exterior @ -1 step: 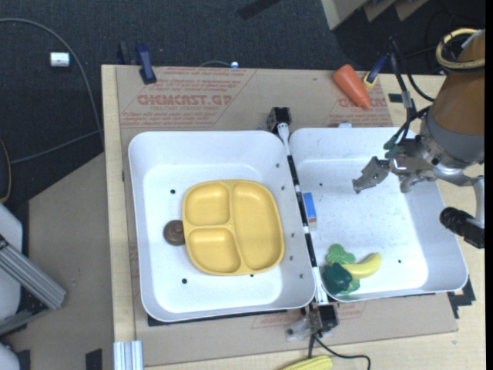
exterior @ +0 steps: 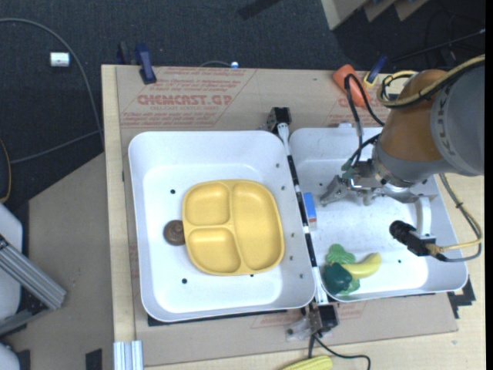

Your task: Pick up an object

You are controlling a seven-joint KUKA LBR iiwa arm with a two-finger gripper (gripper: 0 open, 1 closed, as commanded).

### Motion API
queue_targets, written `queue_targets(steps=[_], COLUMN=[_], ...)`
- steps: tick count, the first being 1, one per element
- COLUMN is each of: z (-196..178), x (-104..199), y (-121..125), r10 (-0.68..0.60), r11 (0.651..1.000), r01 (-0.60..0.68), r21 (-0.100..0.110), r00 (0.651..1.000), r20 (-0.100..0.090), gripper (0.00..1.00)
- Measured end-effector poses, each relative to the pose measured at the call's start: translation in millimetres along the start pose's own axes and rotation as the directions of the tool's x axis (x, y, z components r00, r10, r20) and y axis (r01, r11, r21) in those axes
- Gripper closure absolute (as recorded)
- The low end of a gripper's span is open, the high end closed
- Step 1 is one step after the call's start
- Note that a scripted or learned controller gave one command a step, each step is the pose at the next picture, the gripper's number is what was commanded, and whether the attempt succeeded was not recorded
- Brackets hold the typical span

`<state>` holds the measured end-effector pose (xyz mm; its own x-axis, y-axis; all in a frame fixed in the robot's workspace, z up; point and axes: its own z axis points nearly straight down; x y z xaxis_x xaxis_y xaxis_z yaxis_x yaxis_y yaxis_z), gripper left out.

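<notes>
Logging what I see: banana (exterior: 365, 265) and green pepper (exterior: 340, 277) touching, near the right bin's (exterior: 400, 282) front edge. Claw (exterior: 348, 185) hovers over bare floor farther back; its opening I cannot tell. Yellow plate (exterior: 232, 227) centres the left bin (exterior: 146, 206).

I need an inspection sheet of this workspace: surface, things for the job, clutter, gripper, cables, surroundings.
Surface: brown bench with printed lettering, bearing a left bin and a right bin side by side.
Job's things: yellow divided plate in the left bin, a small brown disc at its left edge; banana and a green item touching it in the right bin's near corner.
Clutter: blue strip by the wall between the bins.
Gripper: gripper low over the right bin's far part, apart from the banana.
Cables: black cables along the arm; a grey cable on the floor.
Surroundings: dark carpet.
</notes>
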<state>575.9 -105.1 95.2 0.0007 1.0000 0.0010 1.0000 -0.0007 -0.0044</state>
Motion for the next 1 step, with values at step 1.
queue_targets(steps=[1], z=[11.5], x=[-55.2], y=[-92.7], r10=[0.002], r11=[1.0], r01=[-0.002], r21=[-0.002], r00=[1.0], r20=[0.001], gripper=[0.0])
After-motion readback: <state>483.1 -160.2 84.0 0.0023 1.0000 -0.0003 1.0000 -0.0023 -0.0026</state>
